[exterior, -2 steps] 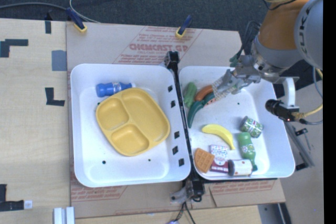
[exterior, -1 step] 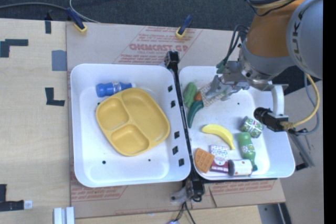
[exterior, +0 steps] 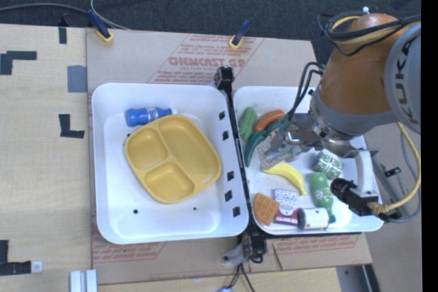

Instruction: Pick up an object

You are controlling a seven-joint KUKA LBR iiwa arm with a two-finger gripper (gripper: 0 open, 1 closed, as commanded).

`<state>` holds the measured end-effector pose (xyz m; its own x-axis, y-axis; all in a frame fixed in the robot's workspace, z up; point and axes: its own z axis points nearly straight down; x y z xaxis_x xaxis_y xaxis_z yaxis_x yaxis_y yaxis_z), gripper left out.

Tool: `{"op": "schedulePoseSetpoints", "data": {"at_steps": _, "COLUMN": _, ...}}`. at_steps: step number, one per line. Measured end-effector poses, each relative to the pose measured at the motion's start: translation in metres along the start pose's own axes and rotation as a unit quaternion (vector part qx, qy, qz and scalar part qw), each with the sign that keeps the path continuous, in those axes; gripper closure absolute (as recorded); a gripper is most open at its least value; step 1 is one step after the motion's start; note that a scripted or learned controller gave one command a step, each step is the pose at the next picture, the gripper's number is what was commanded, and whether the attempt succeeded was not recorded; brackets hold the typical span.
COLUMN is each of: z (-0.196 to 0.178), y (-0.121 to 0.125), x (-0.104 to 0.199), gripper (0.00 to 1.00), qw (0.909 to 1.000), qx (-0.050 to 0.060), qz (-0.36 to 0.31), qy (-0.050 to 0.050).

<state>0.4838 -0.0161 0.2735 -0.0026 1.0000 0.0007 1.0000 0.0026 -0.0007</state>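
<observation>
My gripper point(exterior: 277, 144) hangs low over the middle of the right bin point(exterior: 356, 226), under the orange band of the arm. Its fingers sit among toy foods: a green pepper-like piece point(exterior: 247, 120), an orange carrot-like piece point(exterior: 268, 118) and a dark green piece point(exterior: 257, 141) at its left. A yellow banana point(exterior: 287, 174) lies just below the gripper. Further down lie a waffle-like orange piece point(exterior: 265, 208), a small printed box point(exterior: 286, 199), a red-and-white can point(exterior: 311, 218), a green bottle point(exterior: 320, 189) and a green-white can point(exterior: 328, 164). Whether anything sits between the fingers is hidden.
The left bin point(exterior: 109, 167) bears a yellow divided plate point(exterior: 172, 157) and a blue bottle point(exterior: 146, 115) at its upper left. A black divider clip point(exterior: 224, 77) sits where the bins meet. Cables run across the dark floor behind the bench.
</observation>
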Motion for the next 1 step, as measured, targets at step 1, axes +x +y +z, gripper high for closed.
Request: {"op": "schedulePoseSetpoints", "data": {"at_steps": 1, "z": 0.0042, "y": -0.0004, "x": -0.0558, "gripper": 1.00, "qw": 1.0000, "qx": 0.000, "qz": 0.002, "qy": -0.001}}
